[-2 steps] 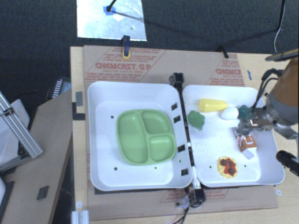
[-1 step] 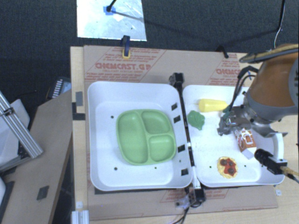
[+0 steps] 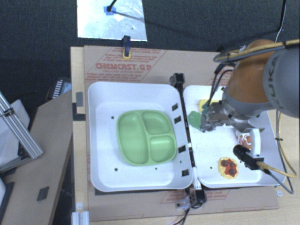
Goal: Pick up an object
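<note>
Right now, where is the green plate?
In the camera view, the plate lies flat in the middle of the left bin, its right edge close to the divide from the right bin, over which the gripper hangs.

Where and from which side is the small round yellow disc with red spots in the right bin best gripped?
Likely from straight above, pinching the small round yellow disc with red spots across its outer edge. It lies flat on the floor of the right white bin, offering no tall side, and sits near the front wall, so line the pinch along that wall.
</note>
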